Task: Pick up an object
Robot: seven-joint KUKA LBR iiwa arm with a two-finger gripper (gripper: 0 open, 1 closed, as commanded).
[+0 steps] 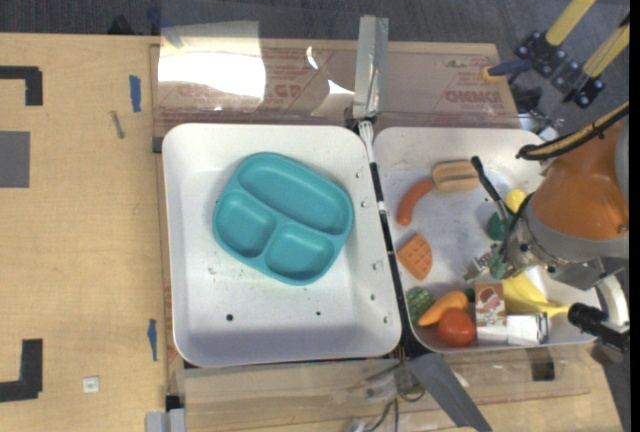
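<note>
A teal divided plate [284, 217] lies in the left bin [190, 250]. In the right bin [425, 148], toy food clusters low: waffle [415, 255], carrot [445, 305], tomato [456, 327]. The jaws [490, 265] hang just right of the waffle; I cannot tell how they stand. A banana [525, 292] lies directly beneath the wrist.

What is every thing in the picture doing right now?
teal plate: flat in the left bin, nothing on it
hot dog: lying in the right bin
orange sausage: lying loose
waffle piece: lying flat
tomato: resting by the front wall
end effector: low over the right bin
</note>
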